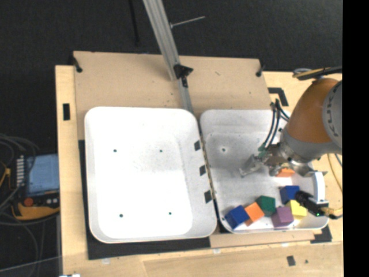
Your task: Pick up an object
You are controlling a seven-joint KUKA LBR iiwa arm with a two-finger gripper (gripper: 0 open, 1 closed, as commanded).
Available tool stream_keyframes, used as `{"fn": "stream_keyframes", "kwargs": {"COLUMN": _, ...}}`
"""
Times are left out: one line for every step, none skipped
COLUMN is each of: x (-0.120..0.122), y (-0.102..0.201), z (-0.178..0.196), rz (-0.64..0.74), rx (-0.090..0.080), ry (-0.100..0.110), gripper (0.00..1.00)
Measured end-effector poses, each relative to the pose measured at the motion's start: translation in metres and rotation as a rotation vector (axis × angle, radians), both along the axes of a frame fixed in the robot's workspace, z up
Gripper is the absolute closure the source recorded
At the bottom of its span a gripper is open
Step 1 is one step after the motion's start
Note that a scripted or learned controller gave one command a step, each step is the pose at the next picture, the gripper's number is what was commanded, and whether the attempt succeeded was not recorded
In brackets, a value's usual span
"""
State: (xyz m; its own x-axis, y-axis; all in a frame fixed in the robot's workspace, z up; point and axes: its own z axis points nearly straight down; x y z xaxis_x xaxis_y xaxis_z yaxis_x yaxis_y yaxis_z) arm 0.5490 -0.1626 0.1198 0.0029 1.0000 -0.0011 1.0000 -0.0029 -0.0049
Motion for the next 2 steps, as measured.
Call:
{"fn": "stream_keyframes", "kwargs": {"x": 0.002, "y": 0.000, "z": 0.013, "rz": -0.007, "rx": 0.002, "ry": -0.010, "gripper": 1.00}}
{"fn": "stream_keyframes", "kwargs": {"x": 0.005, "y": 0.005, "z": 0.074, "rz": 0.006, "rx": 0.000, "ry": -0.011, "gripper": 1.00}}
